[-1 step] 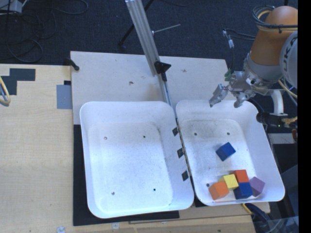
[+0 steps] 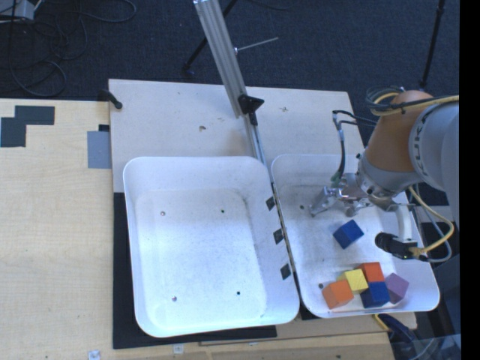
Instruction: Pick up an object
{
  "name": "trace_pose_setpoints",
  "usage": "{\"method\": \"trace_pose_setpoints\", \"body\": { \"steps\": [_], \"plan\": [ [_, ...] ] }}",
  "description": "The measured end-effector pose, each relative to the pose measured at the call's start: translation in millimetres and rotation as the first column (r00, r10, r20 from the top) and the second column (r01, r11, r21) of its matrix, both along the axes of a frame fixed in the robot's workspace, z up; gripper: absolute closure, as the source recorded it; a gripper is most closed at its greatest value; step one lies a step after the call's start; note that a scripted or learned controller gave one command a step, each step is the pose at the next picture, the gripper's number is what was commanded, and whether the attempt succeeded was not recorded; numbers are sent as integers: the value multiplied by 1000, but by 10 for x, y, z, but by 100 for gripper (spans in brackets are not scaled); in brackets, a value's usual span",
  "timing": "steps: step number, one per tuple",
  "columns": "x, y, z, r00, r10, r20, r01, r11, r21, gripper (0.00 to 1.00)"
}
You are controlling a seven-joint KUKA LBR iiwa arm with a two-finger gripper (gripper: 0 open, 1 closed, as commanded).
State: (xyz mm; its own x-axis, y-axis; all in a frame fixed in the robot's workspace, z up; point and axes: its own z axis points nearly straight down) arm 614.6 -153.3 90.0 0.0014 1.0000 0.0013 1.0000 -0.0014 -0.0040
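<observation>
My gripper (image 2: pixel 321 201) hangs over the upper middle of the right bin (image 2: pixel 315 172), its fingers pointing left and standing open with nothing between them. A blue cube (image 2: pixel 348 234) lies just below and right of it, apart from the fingers. At the bin's front sits a cluster of cubes: orange (image 2: pixel 337 293), yellow (image 2: pixel 356 280), red-orange (image 2: pixel 372 271), a second blue one (image 2: pixel 374 295) and purple (image 2: pixel 397 286).
The left bin (image 2: pixel 150 193) lies beside the right one, with a shared rim carrying black clips (image 2: pixel 278 235). A slanted metal rail (image 2: pixel 225 58) rises behind the bins. The arm's grey body and orange band (image 2: pixel 394 141) stand over the right bin's far right edge.
</observation>
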Motion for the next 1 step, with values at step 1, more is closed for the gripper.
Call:
{"method": "trace_pose_setpoints", "body": {
  "steps": [1],
  "plan": [
    [-558, -2, 20, 1000, 0, 4, 0, 1000, -1, 0]
  ]
}}
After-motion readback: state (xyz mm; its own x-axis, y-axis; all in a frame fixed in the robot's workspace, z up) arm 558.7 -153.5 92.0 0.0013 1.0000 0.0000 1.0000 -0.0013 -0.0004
